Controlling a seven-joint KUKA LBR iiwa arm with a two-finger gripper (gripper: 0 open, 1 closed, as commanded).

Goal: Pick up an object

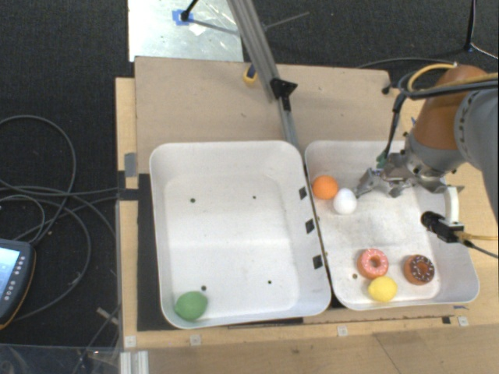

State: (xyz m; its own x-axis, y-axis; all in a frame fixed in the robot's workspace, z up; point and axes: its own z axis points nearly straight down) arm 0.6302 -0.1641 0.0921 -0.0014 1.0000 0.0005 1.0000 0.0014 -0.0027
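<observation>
Camera view: white egg-shaped ball [345,202], smooth and matte, lies in the right bin [468,287] near its upper left corner, touching an orange ball [325,187]. Claw [373,184] sits just right of the white ball, low over the bin floor; cannot tell whether it is spread or pressed together. Lower in the same bin: pink-frosted doughnut [373,262], chocolate doughnut [419,269], yellow lemon shape [382,289]. Left bin [164,162] holds a green ball [190,305] at the lower left. Surface [203,100] is plain brown board.
</observation>
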